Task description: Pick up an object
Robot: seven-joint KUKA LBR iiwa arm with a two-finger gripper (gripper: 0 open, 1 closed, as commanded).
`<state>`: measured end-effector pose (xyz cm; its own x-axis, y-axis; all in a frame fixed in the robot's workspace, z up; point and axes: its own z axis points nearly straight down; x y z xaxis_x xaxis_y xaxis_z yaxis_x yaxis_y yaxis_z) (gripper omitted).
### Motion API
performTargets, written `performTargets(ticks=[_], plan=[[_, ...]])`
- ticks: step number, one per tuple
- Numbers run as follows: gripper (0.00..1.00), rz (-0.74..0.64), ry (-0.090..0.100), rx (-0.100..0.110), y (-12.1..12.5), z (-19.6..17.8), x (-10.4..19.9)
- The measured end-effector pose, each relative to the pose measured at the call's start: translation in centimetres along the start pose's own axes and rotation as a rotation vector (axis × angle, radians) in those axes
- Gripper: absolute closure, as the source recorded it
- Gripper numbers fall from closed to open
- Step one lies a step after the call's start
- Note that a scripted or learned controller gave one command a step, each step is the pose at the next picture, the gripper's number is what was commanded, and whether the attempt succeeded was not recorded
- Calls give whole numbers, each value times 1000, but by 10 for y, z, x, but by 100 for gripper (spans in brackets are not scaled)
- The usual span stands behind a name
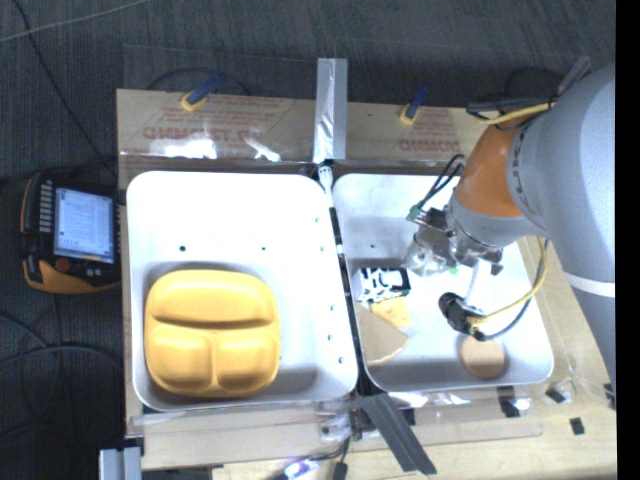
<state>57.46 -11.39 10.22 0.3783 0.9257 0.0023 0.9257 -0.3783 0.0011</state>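
Bench, two white bins point(230, 193); gripper point(432, 258) over right bin, jaw state unclear; no readable writing.

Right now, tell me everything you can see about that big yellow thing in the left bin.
The big yellow thing looks like a smooth, matte moulded piece, maybe plastic or foam, squarish with rounded corners. A crosswise groove splits a top band from two lower lobes, parted by a short crease. It lies flat on the floor of the left bin, in the near-left part, close to the near and left walls. Nothing else touches it.
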Motion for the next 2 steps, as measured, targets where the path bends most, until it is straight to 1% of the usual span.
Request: performTargets(ticks=[1, 2], plan=[[100, -498, -5, 3, 22, -95, 16], [100, -319, -5, 3, 49, -150, 18]])
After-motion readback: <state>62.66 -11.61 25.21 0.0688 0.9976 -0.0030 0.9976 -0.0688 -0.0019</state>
